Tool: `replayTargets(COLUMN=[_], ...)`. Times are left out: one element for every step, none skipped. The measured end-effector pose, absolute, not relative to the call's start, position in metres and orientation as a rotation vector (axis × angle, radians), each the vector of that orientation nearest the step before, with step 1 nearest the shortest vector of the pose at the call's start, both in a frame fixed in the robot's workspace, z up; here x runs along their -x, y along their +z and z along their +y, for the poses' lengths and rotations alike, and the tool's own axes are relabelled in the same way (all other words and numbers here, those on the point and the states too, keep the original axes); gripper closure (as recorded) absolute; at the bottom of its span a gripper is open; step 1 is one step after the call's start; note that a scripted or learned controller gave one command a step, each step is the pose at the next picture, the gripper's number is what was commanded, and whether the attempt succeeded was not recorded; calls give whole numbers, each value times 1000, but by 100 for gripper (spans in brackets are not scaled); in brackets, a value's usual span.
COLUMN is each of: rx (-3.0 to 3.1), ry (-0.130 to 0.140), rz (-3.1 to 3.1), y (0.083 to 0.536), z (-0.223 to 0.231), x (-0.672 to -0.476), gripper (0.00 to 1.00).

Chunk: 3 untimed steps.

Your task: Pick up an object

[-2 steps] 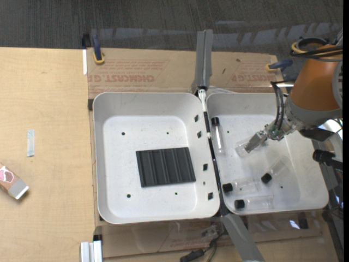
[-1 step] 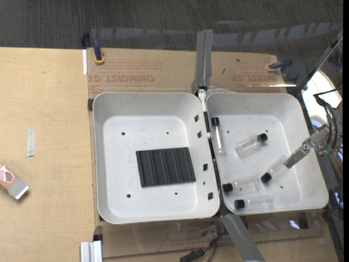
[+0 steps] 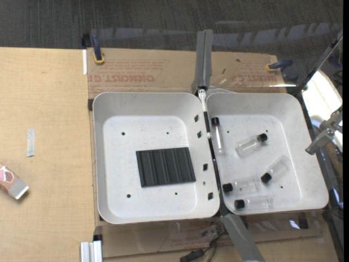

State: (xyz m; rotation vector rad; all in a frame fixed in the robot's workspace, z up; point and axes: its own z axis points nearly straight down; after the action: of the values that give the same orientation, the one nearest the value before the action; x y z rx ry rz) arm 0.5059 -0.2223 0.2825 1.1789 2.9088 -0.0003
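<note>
Vial (image 3: pixel 251 143), clear with a black cap, is lying on its side near the middle of the right bin (image 3: pixel 294 105), well apart from its neighbours, and that is making it the easiest pick. Four more vials are lying around it: one (image 3: pixel 216 138) along the left wall, one (image 3: pixel 274 170) toward the right, and two (image 3: pixel 240 186) (image 3: pixel 256 202) near the front wall. The left bin (image 3: pixel 109 113) is holding a black ribbed panel (image 3: pixel 165 166). The gripper (image 3: pixel 322 141) is hanging over the right bin's right rim, well apart from every vial; whether it is apart or together I cannot tell. In my judgement, it should be coming down across the vial's width, at mid-body, since a round glass-like tube will be rolling away if nudged off-centre.
</note>
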Motion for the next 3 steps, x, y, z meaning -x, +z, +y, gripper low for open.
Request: replayTargets(rx=[-902, -789, -466], ry=[0, 1, 2], rz=[3005, 3039, 3105], y=[300, 245, 117], z=[-222, -222, -160], x=[-543, -577, -573], gripper=[0, 0, 0])
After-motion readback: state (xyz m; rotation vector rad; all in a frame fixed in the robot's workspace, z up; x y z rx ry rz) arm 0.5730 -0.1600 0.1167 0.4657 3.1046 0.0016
